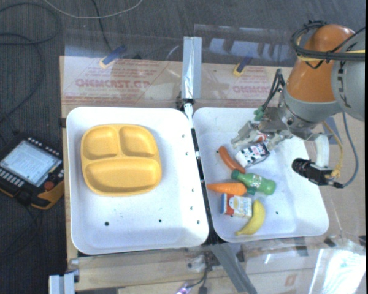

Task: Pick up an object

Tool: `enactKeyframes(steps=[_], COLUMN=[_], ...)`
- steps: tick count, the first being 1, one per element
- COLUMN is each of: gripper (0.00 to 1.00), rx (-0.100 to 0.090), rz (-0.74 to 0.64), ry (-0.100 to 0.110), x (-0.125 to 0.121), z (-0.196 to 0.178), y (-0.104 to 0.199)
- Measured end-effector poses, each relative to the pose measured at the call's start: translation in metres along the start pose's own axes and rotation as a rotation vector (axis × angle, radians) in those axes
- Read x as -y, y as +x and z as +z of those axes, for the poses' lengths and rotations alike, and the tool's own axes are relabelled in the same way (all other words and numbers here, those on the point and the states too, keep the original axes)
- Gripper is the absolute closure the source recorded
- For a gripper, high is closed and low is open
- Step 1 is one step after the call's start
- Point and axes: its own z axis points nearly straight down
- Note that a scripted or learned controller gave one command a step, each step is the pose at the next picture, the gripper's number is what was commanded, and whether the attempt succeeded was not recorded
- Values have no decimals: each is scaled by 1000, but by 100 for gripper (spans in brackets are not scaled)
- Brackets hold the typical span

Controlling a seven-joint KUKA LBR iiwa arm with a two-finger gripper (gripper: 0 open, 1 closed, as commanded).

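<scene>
The right bin (306, 219) holds several toy foods. A black-and-white small carton (256, 154) lies near its middle, with an orange sausage (227, 158) to its left. Below them are a green bottle (255, 183), a carrot (227, 188), an orange juice box (236, 206) and a banana (252, 220). My gripper (256, 137) reaches in from the right and hangs right over the carton's upper edge, partly covering it. I cannot see whether it touches the carton.
The left bin (92, 225) carries a yellow divided plate (120, 159). A raised rim (198, 164) separates the two bins. A black cable loop (314, 171) hangs off the arm over the right bin's right side. A control pendant (28, 170) lies on the floor at far left.
</scene>
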Motion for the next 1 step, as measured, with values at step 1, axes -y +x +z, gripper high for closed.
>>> enactKeyframes(steps=[1], gripper=[0], rx=[0], rz=[70], ry=[-3], x=[23], z=[124], y=[0])
